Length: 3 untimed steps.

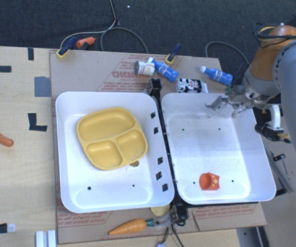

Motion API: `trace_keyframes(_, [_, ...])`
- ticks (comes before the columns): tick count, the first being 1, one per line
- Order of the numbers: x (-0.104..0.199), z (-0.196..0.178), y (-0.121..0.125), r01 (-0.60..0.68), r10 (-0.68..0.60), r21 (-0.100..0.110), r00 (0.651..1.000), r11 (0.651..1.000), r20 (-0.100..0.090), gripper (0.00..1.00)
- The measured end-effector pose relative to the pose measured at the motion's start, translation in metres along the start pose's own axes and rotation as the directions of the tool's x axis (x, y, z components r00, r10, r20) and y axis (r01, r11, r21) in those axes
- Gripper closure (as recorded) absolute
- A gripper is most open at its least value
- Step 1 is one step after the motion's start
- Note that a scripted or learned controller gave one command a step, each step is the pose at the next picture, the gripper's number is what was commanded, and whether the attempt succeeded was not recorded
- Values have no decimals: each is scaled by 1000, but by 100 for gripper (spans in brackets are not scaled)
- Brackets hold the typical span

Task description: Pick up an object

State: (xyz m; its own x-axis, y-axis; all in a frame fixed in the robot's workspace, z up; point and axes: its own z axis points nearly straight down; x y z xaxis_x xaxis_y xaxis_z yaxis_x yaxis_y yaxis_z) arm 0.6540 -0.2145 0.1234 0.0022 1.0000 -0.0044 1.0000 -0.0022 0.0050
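Where the counter (14,102) shows pale wood on the left, a brown board covers its middle and carries two shallow white bins side by side. The left bin (68,189) holds a yellow divided plate (111,137), which has three compartments and lies a little turned. The right bin (240,138) holds a small orange object (209,181) near its front edge (its exact kind is too small to make out). The grey arm (281,71), with its orange band, enters from the right, and its gripper (225,105) hovers over the back edge of the right bin, well apart from the orange object. The gripper's fingers look spread, with nothing between them. Behind the bins lie two blue and white bottles (166,70), one near the gap between the bins and another (217,75) just beside the gripper. A sausage (0,135) rests on the wood at far left. A toy carrot (129,226) lies on the board in front of the left bin.
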Motion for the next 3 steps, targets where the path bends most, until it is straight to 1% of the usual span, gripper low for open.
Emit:
trace_keyframes(1, [36, -49, -24, 5, -5, 4, 1000, 1000, -4, 0])
trace_keyframes(2, [-15, -64, -116, -6, 6, 9, 1000, 1000, -2, 0])
trace_keyframes(3, [53, -31, -90, 8, -8, 9, 1000, 1000, -7, 0])
